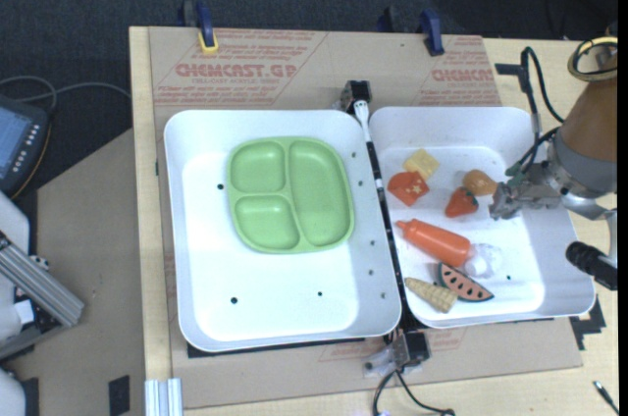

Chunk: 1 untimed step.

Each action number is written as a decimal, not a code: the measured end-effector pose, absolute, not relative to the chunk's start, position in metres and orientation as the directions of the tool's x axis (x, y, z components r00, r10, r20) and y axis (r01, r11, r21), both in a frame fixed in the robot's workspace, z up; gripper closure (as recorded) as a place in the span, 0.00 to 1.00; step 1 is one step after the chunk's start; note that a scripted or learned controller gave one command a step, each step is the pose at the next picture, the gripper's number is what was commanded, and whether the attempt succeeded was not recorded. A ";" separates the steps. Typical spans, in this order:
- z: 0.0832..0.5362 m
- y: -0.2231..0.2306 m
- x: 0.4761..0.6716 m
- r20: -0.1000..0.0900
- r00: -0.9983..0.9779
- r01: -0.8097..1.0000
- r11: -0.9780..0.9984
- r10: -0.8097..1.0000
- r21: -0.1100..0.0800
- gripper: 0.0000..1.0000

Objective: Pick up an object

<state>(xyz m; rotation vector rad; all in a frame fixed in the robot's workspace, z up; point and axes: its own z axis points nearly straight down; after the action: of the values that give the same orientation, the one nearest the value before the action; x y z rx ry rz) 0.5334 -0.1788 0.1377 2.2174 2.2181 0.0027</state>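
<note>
From the camera view, the gripper (506, 198) hangs low in the right bin (549, 291), just right of the strawberry (462, 203) and the orange-brown piece (479, 180) (likely targets, being nearest). Whether it is parted or closed I cannot tell. The other toys lie scattered for picking: the carrot (435, 239), watermelon slice (464, 284) and corn (430, 293) nearer. The green divided plate (290, 193) sits alone in the left bin (211, 306).
</note>
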 end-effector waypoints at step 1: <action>0.187 -0.189 0.534 -0.003 0.000 1.000 0.000 1.000 0.004 1.00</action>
<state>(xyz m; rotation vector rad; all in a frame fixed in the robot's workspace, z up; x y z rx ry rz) 0.5338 -0.1895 0.1874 2.2178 2.2180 0.0019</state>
